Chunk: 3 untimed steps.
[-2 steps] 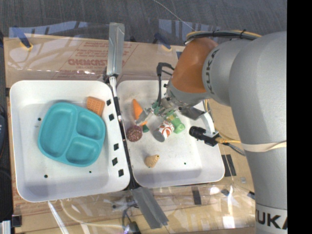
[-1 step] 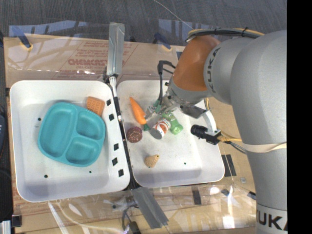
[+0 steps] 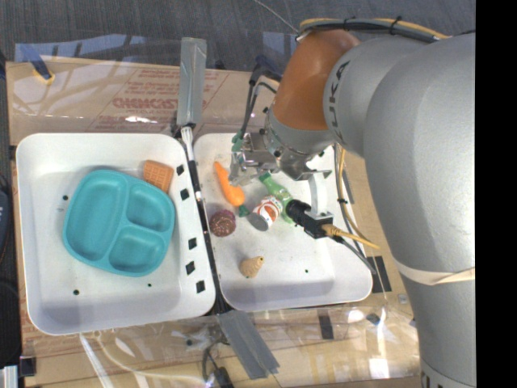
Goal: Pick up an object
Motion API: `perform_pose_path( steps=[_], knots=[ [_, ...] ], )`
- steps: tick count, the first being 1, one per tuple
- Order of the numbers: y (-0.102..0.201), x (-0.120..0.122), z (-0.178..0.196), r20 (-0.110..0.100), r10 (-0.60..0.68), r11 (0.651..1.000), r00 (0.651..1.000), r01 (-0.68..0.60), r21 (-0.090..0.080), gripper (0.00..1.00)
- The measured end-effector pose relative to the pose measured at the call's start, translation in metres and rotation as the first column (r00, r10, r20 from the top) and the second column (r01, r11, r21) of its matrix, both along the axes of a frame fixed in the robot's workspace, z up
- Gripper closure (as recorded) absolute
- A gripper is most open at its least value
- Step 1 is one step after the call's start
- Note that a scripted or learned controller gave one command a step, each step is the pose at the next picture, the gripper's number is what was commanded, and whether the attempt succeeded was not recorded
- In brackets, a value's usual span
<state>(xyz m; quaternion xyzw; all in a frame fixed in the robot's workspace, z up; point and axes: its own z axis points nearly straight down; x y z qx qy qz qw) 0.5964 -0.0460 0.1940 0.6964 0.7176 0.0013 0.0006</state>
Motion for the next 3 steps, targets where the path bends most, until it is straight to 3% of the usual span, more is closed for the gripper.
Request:
perform_pose_path(
  steps=[1,2,3],
  knots=[
    [0.108,-0.044,-0.003,-0.007,0.138,0.99,0.99,-0.138,0.001,1.0],
    [0.001,-0.058,0.103,0.006,0.183,0.983,0.983,-0.183,-0.006,1.0],
    [-0.05,-0.119,0.163,0.004,0.14,0.99,0.99,-0.14,-0.004,1.0]
  ],
)
